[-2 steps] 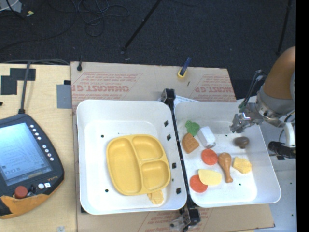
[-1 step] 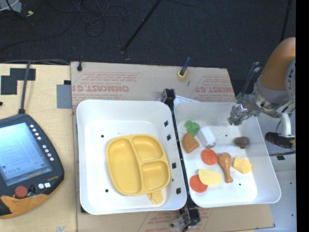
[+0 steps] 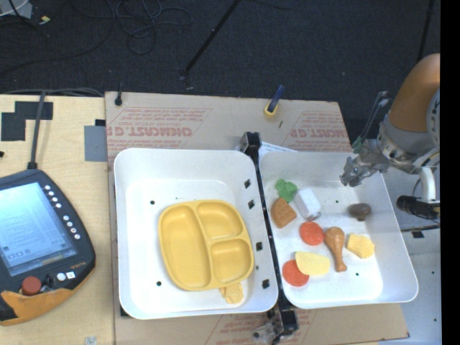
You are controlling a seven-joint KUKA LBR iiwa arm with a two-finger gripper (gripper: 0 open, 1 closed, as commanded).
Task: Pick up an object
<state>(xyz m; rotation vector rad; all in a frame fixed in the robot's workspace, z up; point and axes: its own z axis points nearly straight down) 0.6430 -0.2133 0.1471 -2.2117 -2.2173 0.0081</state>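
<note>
1. Nothing lifted yet: small brown oval toy (image 3: 359, 210) lying in right shallow white bin (image 3: 399, 264).
2. Grey hand (image 3: 350, 176) near it, above; opening impossible to tell.
3. Descent, grasp, lift left.

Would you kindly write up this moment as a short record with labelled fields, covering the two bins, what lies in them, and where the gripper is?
left bin: holds a yellow divided tray; a small yellow piece lies at the tray's near edge
right bin: toy food, all lying loose
items: green piece, white block, brown wedge, two red discs, drumstick, yellow slice, yellow chunk, dark brown lump
gripper: above the right bin's far right part, nothing seen between its fingers
</note>
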